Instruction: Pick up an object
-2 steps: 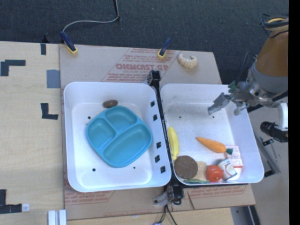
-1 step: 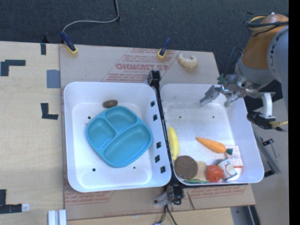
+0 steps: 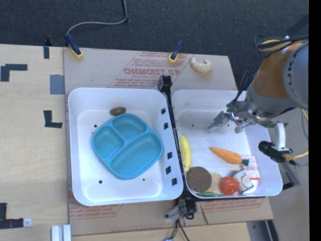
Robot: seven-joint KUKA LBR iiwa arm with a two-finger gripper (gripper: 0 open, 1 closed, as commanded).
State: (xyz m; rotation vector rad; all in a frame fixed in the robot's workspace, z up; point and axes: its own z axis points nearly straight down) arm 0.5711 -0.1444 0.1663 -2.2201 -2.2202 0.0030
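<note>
With the arm (image 3: 281,79) reaching in from the right, I see the gripper (image 3: 228,122) hovering over the upper part of the right bin (image 3: 210,97), its two fingers (image 3: 216,122) spread apart with nothing between them, so open and holding nothing. Below it, well apart from the fingertips, an orange carrot (image 3: 226,155) lies slanted on the bin floor, green end toward the lower right. A yellow banana (image 3: 185,152) lies along the bin's left wall. Clustered at the bottom edge: a dark brown round cookie (image 3: 199,178), a pale biscuit-like piece (image 3: 215,181) just beside it, a red tomato (image 3: 229,185) touching a small white carton (image 3: 246,181), plus a flat red-and-white packet (image 3: 251,165) just above (label too small to read). I see the left bin (image 3: 80,134) holding a blue divided plate (image 3: 127,144), three compartments, tilted in view, with a small brown oval thing (image 3: 118,111) just beyond its upper rim, near but I can't tell if touching. Both bins sit on a cardboard sheet (image 3: 135,72) with two yellow-and-blue clamps (image 3: 73,46) at its far edge. A cream, lumpy object (image 3: 200,65) rests on the cardboard above the right bin, outside both bins.
</note>
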